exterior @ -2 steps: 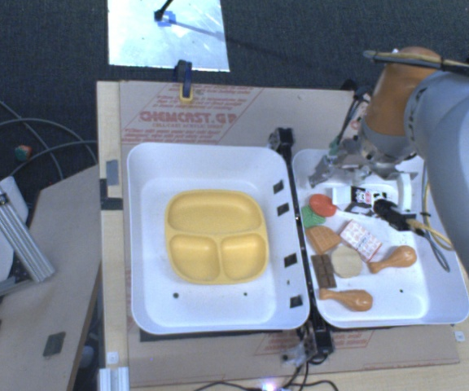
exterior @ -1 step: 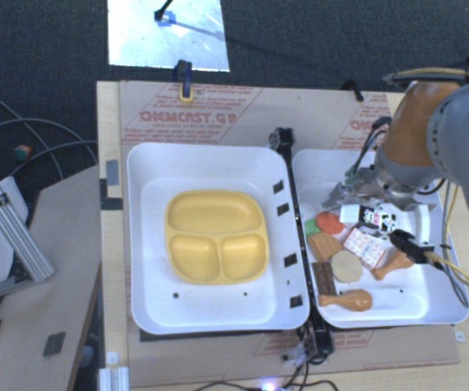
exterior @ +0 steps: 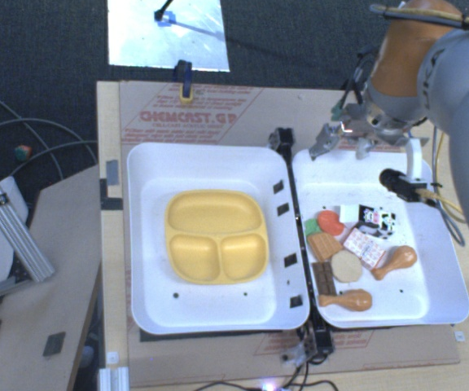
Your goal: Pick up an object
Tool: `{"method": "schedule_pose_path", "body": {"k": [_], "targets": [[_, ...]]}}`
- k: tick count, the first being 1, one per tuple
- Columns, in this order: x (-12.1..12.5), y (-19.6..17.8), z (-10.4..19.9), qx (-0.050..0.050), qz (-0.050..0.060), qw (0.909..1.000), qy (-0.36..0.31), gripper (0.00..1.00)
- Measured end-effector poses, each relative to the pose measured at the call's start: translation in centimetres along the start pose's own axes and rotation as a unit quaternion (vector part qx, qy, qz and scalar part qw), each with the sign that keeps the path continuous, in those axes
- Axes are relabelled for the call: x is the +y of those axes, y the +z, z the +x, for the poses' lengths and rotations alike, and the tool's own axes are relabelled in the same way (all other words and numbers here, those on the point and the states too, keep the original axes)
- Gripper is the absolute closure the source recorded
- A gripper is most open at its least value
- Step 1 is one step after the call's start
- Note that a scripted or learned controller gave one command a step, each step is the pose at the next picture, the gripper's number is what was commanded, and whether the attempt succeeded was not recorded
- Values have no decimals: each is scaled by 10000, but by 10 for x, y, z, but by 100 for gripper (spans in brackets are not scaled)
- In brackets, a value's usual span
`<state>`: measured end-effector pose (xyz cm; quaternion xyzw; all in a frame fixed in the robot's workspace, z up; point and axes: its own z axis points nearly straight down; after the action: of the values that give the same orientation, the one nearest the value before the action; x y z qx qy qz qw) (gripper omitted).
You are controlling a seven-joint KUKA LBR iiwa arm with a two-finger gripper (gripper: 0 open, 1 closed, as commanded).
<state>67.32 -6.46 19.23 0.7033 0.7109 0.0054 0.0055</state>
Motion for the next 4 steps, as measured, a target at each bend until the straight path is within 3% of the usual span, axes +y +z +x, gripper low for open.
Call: {"method": "schedule_pose_path", "body": {"k": [1, 2, 3, 4], "targets": [[-90, 81, -38, -21, 0, 10000, 60, 0], [-7, 1, 20, 4, -8, 10000, -3, 0], [-41, 114, -22, -2, 119, 9999, 69, 0], [-35, 96, -20, 0, 53, 10000, 44, 100]]}}
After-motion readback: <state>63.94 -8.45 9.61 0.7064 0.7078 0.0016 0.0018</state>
